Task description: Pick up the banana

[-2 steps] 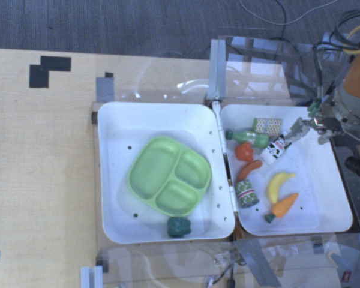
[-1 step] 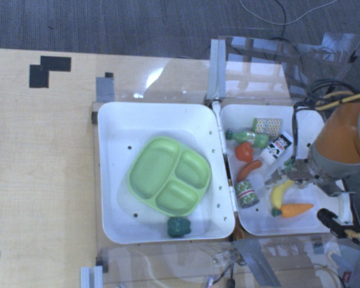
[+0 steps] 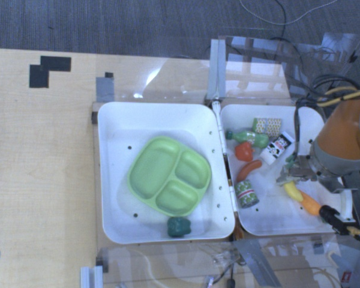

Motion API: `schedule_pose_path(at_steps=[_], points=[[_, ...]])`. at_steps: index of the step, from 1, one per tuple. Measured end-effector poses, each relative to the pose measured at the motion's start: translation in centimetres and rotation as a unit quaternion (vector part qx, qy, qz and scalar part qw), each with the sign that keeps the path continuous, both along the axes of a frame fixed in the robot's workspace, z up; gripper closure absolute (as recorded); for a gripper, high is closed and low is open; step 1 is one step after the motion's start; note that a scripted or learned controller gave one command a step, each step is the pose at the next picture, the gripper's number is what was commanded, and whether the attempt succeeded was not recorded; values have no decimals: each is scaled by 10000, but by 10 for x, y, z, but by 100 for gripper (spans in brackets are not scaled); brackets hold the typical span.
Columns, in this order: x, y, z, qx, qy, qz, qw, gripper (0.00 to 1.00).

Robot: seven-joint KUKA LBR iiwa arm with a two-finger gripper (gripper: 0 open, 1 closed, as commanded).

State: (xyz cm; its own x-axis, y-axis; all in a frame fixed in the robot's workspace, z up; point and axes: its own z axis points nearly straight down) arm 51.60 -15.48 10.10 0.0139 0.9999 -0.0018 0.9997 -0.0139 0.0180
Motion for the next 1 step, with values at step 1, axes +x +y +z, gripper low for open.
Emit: schedule_pose_path(at_steps=[1], points=[[16,22,108,5,57,-125,9999,100]])
